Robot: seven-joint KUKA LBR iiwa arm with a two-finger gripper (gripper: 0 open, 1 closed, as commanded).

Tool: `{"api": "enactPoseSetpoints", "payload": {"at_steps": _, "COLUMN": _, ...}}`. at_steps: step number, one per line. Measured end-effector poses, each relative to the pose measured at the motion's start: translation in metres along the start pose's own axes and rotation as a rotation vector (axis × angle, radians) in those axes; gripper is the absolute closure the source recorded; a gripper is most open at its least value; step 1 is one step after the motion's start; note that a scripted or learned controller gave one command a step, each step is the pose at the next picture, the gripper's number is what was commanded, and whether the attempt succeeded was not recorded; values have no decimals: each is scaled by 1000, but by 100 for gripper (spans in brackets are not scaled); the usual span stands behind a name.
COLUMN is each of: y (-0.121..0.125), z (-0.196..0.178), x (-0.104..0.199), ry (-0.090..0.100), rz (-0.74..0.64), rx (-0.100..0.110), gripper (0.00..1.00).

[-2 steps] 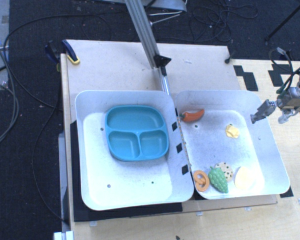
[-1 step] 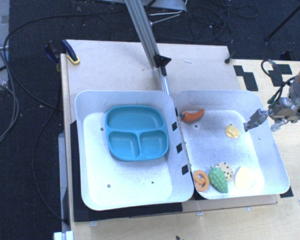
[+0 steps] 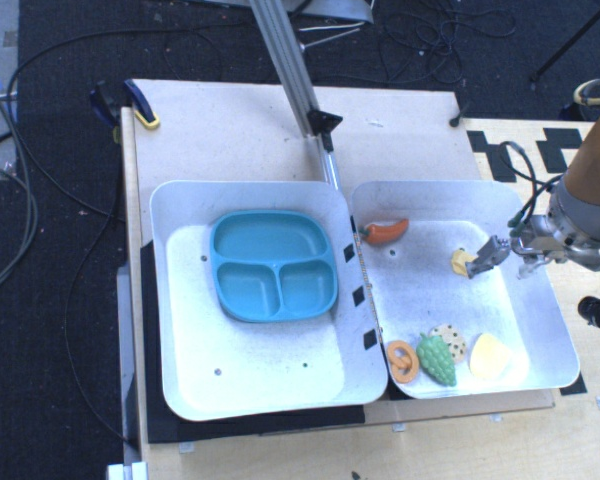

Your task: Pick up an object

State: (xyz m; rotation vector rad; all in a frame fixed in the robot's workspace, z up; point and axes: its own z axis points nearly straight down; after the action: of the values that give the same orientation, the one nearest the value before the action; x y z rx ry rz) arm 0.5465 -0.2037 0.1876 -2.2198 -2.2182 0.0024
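Note:
My gripper (image 3: 494, 253) hangs low over the right bin (image 3: 540, 298), near its right wall, reaching in from the right. Its tip is right against a small yellow piece (image 3: 463, 262) lying on the bin floor; whether it grips the piece is unclear. An orange-red sausage-shaped toy (image 3: 385, 231) lies at the bin's back left. Along the front edge sit an orange pretzel (image 3: 402, 360), a bumpy green toy (image 3: 438, 360), a speckled cookie (image 3: 448, 340) and a pale yellow wedge (image 3: 488, 358).
The left bin (image 3: 180, 368) holds a blue divided plate (image 3: 275, 265). A metal pole (image 3: 290, 58) slants down to the back of the seam between the bins. Black clips (image 3: 360, 293) sit along that seam.

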Motion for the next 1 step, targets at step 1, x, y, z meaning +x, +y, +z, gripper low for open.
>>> {"api": "enactPoseSetpoints", "payload": {"at_steps": 1, "y": 0, "z": 65, "x": 1, "ry": 0, "rz": 0, "rx": 2, "gripper": 0}}
